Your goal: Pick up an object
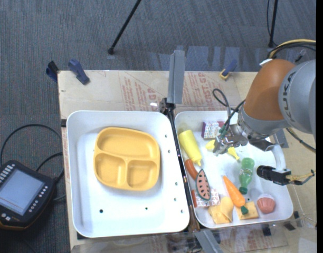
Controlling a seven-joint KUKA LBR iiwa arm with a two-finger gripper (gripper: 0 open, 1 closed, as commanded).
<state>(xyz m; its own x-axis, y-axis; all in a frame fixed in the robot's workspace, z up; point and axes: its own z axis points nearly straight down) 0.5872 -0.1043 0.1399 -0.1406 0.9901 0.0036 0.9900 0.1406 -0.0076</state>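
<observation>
Object counts, bench view.
Two white bins [79,141]; one yellow divided tray [127,158]; one mustard bottle [189,145]; one carrot [234,191]; one watermelon slice [203,184]; one green bottle [246,171].

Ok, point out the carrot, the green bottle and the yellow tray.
carrot [234,191], camera view, middle of its orange body
green bottle [246,173], camera view, its body
yellow tray [127,158], camera view, ridge between its compartments

Fixed overhead camera, slanted down, both bins [77,141] framed

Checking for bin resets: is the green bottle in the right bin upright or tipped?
Tipped. The green bottle lies on its side on the right bin floor, cap end pointing toward the carrot.
</observation>
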